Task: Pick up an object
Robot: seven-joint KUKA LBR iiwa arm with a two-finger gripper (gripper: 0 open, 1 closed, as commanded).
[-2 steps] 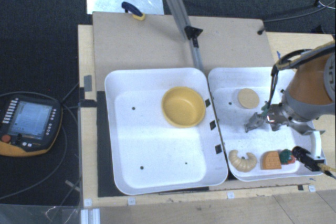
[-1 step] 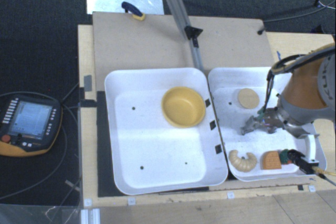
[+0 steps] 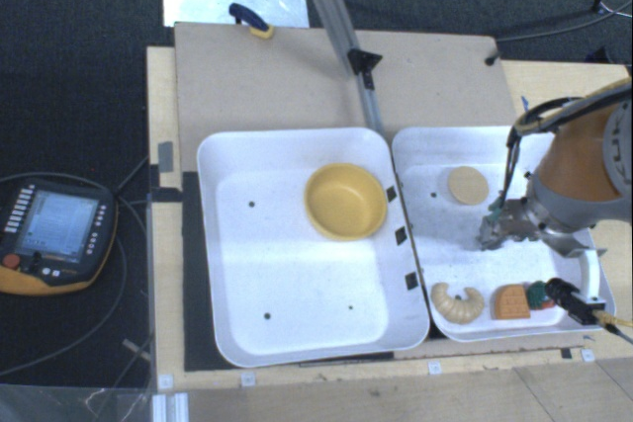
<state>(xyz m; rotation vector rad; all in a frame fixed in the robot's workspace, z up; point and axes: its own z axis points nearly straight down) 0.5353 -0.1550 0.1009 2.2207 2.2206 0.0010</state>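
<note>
the arm reaches in over the right bin and its gripper sits low over bare bin floor, near the middle of that bin. whether the tool is released or clenched cannot be told from this view; nothing is visibly gripped.

candidate objects, right bin:
- a round tan disc, up and to the left of the gripper, near but apart from it.
- a pale curled piece at the lower wall.
- an orange block just beside the curled piece, with a green and dark item touching or nearly touching its right side.

the left bin holds a yellow bowl, well apart from the gripper.

recommended procedure for the step in hand, as a judgement:
1. select the tan disc as the nearest target; it lies flat and alone, so no neighbour interferes.
2. centre the tool over the disc before descending; the present position is off to its lower right.
3. descend until the tool straddles the rim. a flat disc offers little height, so a shallow approach is likely to slip off.
4. avoid the cluster at the lower wall; the wall and the crowded items limit clearance.
5. lift straight up and confirm the object rises with the tool.
</note>
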